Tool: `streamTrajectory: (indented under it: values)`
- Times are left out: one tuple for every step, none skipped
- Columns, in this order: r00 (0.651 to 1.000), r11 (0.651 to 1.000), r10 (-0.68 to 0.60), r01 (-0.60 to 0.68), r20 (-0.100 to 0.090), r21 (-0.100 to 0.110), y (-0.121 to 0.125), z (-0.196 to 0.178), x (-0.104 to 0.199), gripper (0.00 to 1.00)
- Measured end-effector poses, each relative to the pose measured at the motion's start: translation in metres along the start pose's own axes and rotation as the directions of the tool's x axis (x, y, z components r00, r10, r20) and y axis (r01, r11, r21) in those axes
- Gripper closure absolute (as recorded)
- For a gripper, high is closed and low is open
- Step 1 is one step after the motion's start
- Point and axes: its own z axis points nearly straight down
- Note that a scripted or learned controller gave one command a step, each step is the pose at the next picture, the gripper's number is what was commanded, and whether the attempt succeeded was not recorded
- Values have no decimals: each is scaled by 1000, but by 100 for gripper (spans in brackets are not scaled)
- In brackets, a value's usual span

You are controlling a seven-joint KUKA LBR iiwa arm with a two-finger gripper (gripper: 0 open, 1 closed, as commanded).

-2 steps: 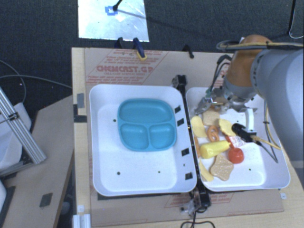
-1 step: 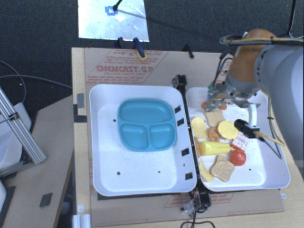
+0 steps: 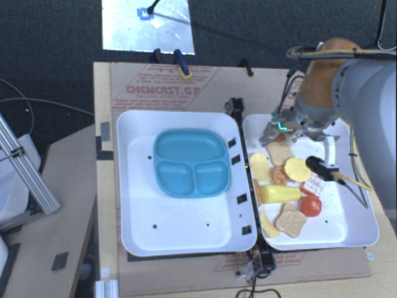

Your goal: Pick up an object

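**Operator:** What is there for me to pick, and where?

**Spotter:** Your candidates are the toy food pieces heaped in the left half of the right bin [image 3: 353, 228]. Nearest the gripper [image 3: 277, 131] you have a toast slice [image 3: 280, 152], tan, flat and roughly square. Beside it lies a yellow disc [image 3: 298, 169], and toward the divider a pale yellow piece [image 3: 259, 164] with a rounded outline. Closer to you are a yellow block [image 3: 280, 194] lying on its side, a red tomato [image 3: 311, 205], glossy and round, and a second toast [image 3: 290, 220] with a speckled face.

**Operator:** And the gripper itself?

**Spotter:** It hangs over the far left part of the right bin, just beside the toast slice's far edge. You cannot tell from this slant whether it touches the slice, nor whether it is open or closed. The arm [image 3: 366, 98] comes in from the right, grey with an orange band.

**Operator:** What about everything around it?

**Spotter:** The left bin [image 3: 136, 228] holds a blue plate [image 3: 191, 162], smooth plastic, split into three compartments. Both bins are shallow, white and matte, touching along the middle. They rest on a cardboard sheet [image 3: 161, 89] with red print. Beyond the bench you see dark carpet [image 3: 49, 30] with a shiny metal sheet [image 3: 146, 17] lying on it.
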Motion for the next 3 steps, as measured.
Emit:
streamTrajectory:
  values:
    - [1000,1000,-1,1,0,-3,1,-11,0,100]
    - [1000,1000,-1,1,0,-3,1,-11,0,0]
    - [1000,1000,-2,2,-1,-6,2,-23,0,100]
